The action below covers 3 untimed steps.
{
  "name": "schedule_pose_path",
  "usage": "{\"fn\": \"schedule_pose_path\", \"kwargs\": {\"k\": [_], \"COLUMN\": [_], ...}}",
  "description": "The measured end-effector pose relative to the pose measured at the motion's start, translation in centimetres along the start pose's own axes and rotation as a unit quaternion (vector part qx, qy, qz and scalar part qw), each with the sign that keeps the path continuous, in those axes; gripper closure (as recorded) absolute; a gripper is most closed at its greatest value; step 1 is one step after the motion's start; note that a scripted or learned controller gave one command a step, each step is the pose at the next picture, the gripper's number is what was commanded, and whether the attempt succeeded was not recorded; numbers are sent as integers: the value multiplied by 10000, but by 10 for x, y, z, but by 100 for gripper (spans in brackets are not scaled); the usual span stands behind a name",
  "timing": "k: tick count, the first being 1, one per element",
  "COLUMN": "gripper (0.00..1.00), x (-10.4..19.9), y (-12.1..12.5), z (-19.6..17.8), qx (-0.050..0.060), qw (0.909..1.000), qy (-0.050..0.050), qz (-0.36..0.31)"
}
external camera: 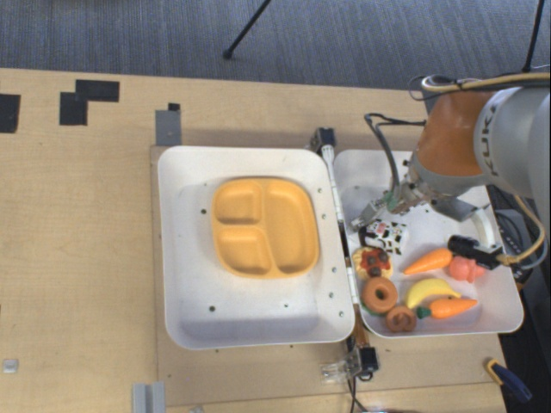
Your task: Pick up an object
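Hovering low over the back-left part of the right bin (366, 172), the gripper (381, 206) sits just above and beside a small black-and-white spotted toy (387, 233), which I judge the likeliest thing to be picked; whether the jaws are open or closed cannot be told from this slant. The toy lies near the bin's left wall, close to a red-and-yellow piece (373, 261), and its exact form is too small to make out. It looks like light, hard plastic play food or a figure, so weight should be no trouble, but a smooth, rounded shell could slip out of a shallow pinch; closing across its narrowest middle seems safest. Further forward lie a brown doughnut (380, 295), a smaller doughnut (400, 319), a banana (433, 292), 2 carrots (428, 261) (452, 308) and a pink piece (465, 270), all packed close, some touching, so a grasp there would likely nudge neighbours. Open floor remains at the back of this bin, giving room to come straight down and lift straight up. The wall shared by the 2 bins stands just left of the toy and could catch a jaw. In the left bin (185, 256) a yellow divided plate (263, 228) lies well apart, on the pale worktop (77, 256).
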<state>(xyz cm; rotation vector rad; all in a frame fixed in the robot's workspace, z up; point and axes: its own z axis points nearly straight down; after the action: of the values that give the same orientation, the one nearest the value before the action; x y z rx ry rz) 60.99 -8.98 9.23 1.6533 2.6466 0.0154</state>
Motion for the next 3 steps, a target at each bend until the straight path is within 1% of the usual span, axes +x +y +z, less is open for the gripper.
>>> {"fn": "schedule_pose_path", "kwargs": {"k": [1, 2, 3], "gripper": [0, 0, 0], "x": [-5, -27, -25], "y": [13, 50, -22], "z": [3, 8, 6], "qx": [47, 148, 78], "qw": [9997, 9985, 9999], "qy": [46, 109, 44], "qz": [-243, -525, -108]}}
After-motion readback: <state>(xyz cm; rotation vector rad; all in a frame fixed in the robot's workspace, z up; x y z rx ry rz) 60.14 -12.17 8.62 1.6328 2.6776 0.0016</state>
